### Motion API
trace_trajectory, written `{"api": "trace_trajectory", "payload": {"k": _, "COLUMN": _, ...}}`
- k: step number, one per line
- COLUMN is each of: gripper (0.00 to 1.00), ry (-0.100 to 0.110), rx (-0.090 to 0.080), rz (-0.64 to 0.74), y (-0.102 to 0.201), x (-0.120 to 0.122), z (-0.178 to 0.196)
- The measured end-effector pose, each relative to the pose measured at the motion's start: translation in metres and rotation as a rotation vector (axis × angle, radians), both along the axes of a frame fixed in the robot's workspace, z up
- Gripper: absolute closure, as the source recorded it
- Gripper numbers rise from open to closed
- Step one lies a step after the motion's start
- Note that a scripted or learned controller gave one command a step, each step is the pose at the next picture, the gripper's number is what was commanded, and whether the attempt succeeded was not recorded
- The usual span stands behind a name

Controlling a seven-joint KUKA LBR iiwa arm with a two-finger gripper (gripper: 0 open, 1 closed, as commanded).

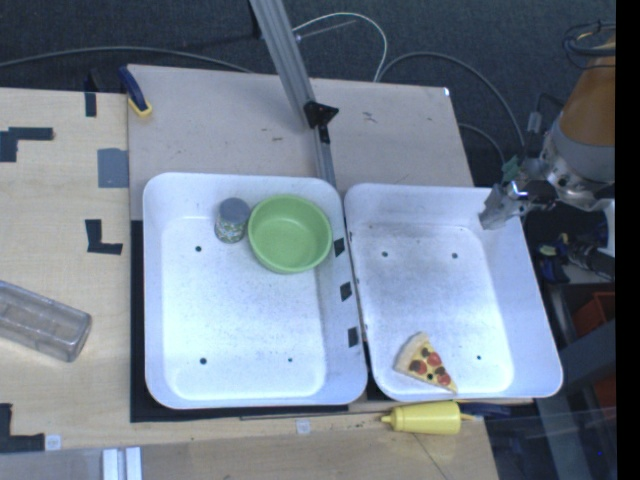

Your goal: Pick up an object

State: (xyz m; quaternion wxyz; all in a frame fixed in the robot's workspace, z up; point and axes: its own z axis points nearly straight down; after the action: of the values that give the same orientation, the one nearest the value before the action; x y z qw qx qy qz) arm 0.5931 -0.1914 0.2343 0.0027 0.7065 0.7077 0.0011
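A green bowl (290, 233) rests at the back of the left bin (170, 298), and a small grey-topped can (232, 220) stands touching its left side. A toy pizza slice (425, 361) lies near the front of the right bin (520, 298). My gripper (497, 209) hangs over the back right corner of the right bin, far from all three objects. Nothing shows between its fingers.
A yellow bottle (425, 419) lies on the bench just in front of the right bin. A clear plastic container (40, 320) lies at the far left. A metal pole (285, 48) slants down to the gap between the bins. Cables run behind the bench.
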Motion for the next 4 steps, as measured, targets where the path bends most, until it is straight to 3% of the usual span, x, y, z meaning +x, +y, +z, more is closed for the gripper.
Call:
{"api": "trace_trajectory", "payload": {"k": 1, "gripper": 1.00, "ry": 0.005, "rx": 0.002, "rz": 0.000, "y": 0.001, "x": 0.000, "z": 0.012}}
{"api": "trace_trajectory", "payload": {"k": 2, "gripper": 1.00, "ry": 0.006, "rx": 0.004, "rz": 0.005, "y": 0.058, "x": 0.000, "z": 0.017}}
{"api": "trace_trajectory", "payload": {"k": 4, "gripper": 1.00, "ry": 0.009, "rx": 0.004, "rz": 0.005, "y": 0.175, "x": 0.007, "z": -0.009}}
